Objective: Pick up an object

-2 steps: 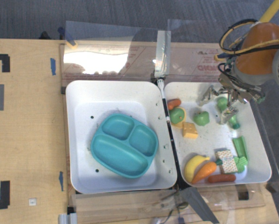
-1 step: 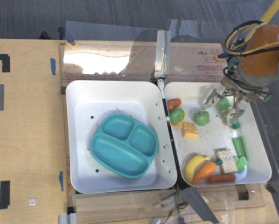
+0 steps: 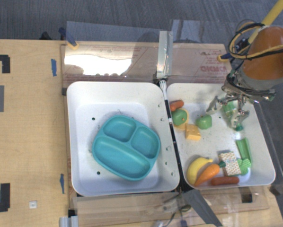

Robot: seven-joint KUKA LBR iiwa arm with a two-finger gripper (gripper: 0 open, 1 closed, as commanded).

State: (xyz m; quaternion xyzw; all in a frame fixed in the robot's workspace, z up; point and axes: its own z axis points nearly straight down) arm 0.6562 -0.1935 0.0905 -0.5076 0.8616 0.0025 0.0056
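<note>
A single fixed camera looks down from above the bench at a slant. It takes in both white bins side by side. The arm enters from the right.

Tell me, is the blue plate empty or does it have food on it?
Empty. The blue plate lies flat in the left bin, its three compartments bare.

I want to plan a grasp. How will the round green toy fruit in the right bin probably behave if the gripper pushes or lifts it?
The green fruit looks round and smooth, so it may roll away if pushed, probably toward the yellow cheese block close beside it. Its glossy surface suggests hard plastic, likely light and somewhat slippery between the fingers. The gripper hangs to its right.
</note>
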